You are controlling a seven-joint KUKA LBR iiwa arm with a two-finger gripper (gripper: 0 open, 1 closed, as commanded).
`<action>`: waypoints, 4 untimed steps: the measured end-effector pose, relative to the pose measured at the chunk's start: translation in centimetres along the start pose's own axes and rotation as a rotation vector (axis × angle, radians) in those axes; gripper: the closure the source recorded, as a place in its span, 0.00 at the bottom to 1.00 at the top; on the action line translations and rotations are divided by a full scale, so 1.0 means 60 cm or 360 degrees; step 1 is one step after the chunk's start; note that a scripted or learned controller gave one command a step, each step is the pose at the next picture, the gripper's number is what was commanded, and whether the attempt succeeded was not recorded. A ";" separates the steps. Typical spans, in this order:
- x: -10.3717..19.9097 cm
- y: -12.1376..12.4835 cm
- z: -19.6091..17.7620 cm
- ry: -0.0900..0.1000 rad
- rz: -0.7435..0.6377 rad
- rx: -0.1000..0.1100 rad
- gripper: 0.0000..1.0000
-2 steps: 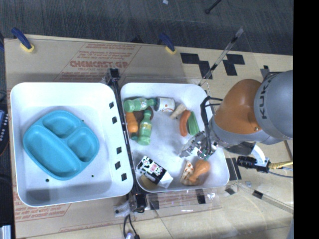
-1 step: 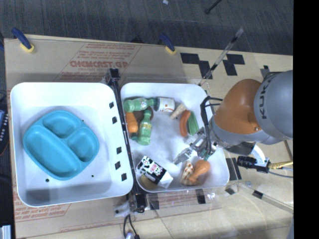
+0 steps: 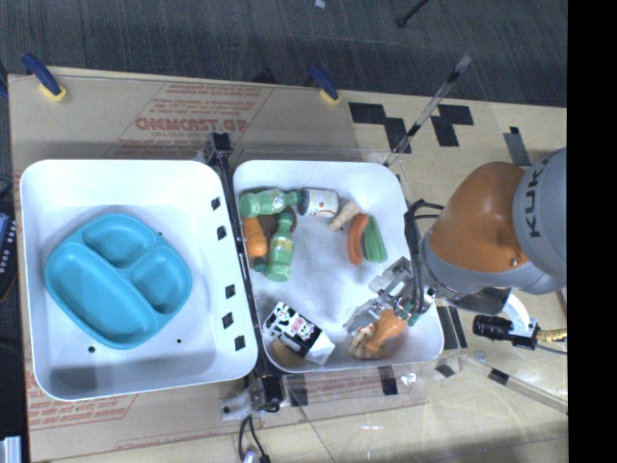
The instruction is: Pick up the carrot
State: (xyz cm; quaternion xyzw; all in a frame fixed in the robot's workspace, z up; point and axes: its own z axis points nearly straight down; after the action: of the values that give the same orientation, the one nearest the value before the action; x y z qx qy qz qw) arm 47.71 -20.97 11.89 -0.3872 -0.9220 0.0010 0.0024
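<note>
Reaching in from the right, the arm (image 3: pixel 492 230) has its gripper (image 3: pixel 390 309) low in the near right corner of the right bin (image 3: pixel 318 177), directly above a small orange-tan object (image 3: pixel 378 334) lying against the bin's near wall; whether the gripper is parted or closed, and whether it touches that object, cannot be told from this angle. The carrot (image 3: pixel 255 241) lies well apart from the gripper, on the left side of the same bin, close to the divider between the two bins, with its length running roughly front to back. It sits touching or just beside a green bottle (image 3: pixel 281 255), and a second green bottle (image 3: pixel 270 203) lies across the far end of the pair. Further right along the far side are a small white item (image 3: pixel 322 203) and a tan piece (image 3: pixel 344 217), then an orange and green vegetable (image 3: pixel 364 239) near the bin's middle right. A black-and-white patterned box (image 3: pixel 294 328) rests at the near edge (partly over a brown round item). The left bin (image 3: pixel 58 181) holds a blue divided plate (image 3: pixel 116 278).
</note>
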 end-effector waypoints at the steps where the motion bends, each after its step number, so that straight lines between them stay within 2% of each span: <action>1: -0.001 -0.001 0.043 0.0003 0.0276 -0.0002 0.00; 2: -0.002 0.002 0.026 0.0001 0.0256 -0.0001 1.00; 3: 0.035 0.033 0.008 -0.0002 0.0923 -0.0004 1.00; 4: -0.001 -0.002 -0.039 -0.0005 0.0352 -0.0002 1.00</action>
State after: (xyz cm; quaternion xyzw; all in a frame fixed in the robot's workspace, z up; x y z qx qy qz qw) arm 47.68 -21.10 14.20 -0.4867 -0.8736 0.0013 0.0007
